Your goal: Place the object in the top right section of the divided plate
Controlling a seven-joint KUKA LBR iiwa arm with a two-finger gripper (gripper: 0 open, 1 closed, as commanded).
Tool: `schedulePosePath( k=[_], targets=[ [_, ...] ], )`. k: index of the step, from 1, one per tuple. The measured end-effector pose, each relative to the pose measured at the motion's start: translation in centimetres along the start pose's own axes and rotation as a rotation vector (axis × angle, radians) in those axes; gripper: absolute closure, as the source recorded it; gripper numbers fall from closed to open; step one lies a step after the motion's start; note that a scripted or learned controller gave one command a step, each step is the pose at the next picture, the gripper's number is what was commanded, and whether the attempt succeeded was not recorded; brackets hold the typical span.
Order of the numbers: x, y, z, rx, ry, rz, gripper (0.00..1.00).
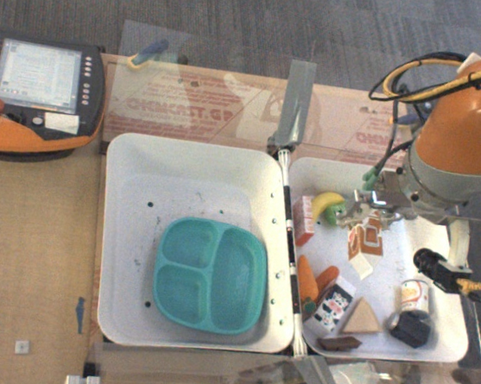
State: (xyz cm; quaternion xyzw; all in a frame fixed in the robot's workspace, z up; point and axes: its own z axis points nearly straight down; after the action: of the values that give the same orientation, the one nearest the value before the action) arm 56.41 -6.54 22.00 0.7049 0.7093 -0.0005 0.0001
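- The teal plate (210, 276) lies in the left bin (138, 174), toward its lower right part, with three sections: two small ones on its left and one long one on its right
- The gripper (369, 209) hangs over the right bin (452, 343), up and to the right of the plate, beyond the wall between the bins
- Whether the gripper is spread, pressed together or pinching anything cannot be told from this slant; nothing can be seen held in it
- An orange-and-white box (367, 237) sits just under the gripper, touching or nearly touching it, well right of the plate; which loose thing is the task's object cannot be told, and all of them lie in the right bin
- A banana (330, 205) and a red carton (304, 219) lie up and right of the plate, the carton just past the dividing wall
- A carrot (306, 280) lies straight right of the plate, close to the wall
- A dotted card (333, 308), a tan wedge (363, 318) and a brown bar (337, 342) lie right of the plate's lower edge
- A can (412, 296) and a black block (411, 329) sit farthest right of the plate
- A pendant (37, 94) rests far up and left of the plate, outside the bins
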Motion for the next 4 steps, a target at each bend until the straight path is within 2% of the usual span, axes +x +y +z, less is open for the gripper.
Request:
schedulePosePath(
  k=[1,2,3,4],
  targets=[
    [4.9,-3.9,3.6,0.002,0.002,-0.151,1.0],
    [11.4,-8.4,3.6,0.002,0.002,-0.186,1.0],
    [11.3,-8.4,2.7,0.001,0.002,-0.181,1.0],
    [10.3,-8.4,-4.1,-0.001,0.001,-0.141,1.0]
  ],
)
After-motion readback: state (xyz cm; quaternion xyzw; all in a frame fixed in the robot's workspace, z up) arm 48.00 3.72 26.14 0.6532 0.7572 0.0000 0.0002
